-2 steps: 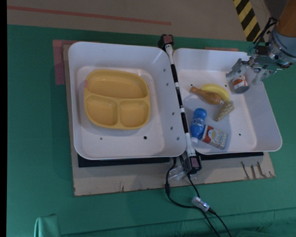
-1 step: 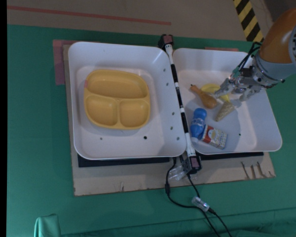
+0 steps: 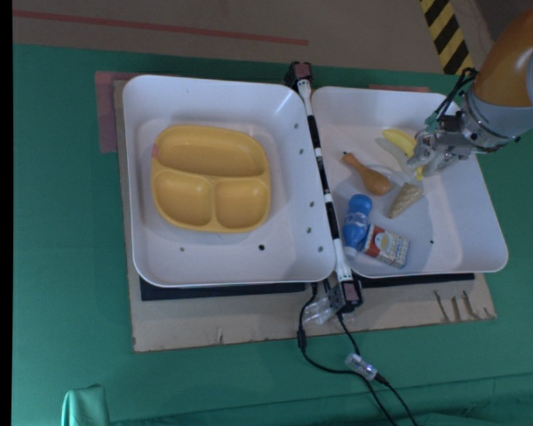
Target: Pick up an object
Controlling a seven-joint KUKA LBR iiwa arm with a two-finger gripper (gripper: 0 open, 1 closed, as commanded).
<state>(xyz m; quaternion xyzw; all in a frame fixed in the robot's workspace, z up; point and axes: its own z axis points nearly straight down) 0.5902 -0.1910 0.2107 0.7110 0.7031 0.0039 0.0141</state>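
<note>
The right bin (image 3: 466, 229) holds a yellow banana (image 3: 397, 140), a brown drumstick (image 3: 367, 174), a tan cone (image 3: 405, 199), a blue bottle (image 3: 356, 221) and a small red and white carton (image 3: 387, 245). My gripper (image 3: 424, 162) hangs over the bin's upper right part, just right of the banana and above the cone. A bit of yellow shows at its tips, but I cannot make out whether anything is held.
A yellow three-compartment plate (image 3: 211, 177) lies in the left bin (image 3: 160, 256). A black hinge strip (image 3: 322, 185) divides the bins. Cables (image 3: 346, 344) trail off the bench's front edge over the green mat.
</note>
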